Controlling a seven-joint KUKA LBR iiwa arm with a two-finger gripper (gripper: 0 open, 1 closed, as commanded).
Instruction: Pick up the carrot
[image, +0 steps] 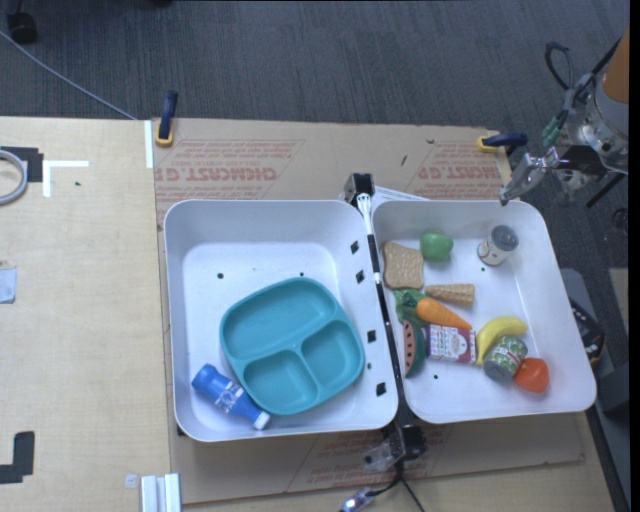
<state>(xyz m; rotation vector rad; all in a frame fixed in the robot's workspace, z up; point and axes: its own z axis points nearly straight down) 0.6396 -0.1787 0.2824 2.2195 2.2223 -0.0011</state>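
The left bin (190, 300) holds a teal divided plate (290, 345) and, at its near left corner, a blue bottle (225, 395). The right bin (560, 385) is crowded: a slice of bread (403, 264), a green ball (436, 245), a banana (497, 333), a can (506, 358) and more. The carrot (440, 312) lies near that bin's left wall (orange, tapering right, green leafy top at its left end). The gripper (516, 188) hangs above the far right corner; whether its fingers are apart I cannot tell.
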